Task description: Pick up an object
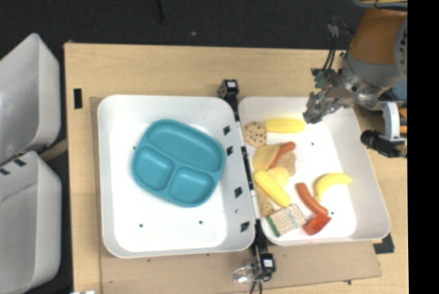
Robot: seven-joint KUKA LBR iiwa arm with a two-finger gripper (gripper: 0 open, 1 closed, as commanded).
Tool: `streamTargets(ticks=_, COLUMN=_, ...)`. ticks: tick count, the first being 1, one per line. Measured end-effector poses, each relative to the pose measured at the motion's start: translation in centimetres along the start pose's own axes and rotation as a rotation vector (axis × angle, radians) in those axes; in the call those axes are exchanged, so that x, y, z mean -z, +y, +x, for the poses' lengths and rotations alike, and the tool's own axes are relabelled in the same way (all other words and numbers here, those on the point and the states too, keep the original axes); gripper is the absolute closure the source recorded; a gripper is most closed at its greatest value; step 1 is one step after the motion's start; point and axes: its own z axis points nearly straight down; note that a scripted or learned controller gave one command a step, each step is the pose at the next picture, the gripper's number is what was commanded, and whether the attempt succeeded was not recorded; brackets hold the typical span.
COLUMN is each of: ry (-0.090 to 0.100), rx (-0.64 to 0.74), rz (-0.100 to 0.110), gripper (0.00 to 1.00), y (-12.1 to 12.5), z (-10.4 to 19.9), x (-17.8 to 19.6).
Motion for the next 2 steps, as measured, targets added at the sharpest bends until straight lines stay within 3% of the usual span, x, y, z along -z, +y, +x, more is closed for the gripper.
streamTargets(ticks=2, ry=0.001, rx=0.002, rz=-0.001, gripper=1.0, y=-2.9, z=10.8, x=1.5)
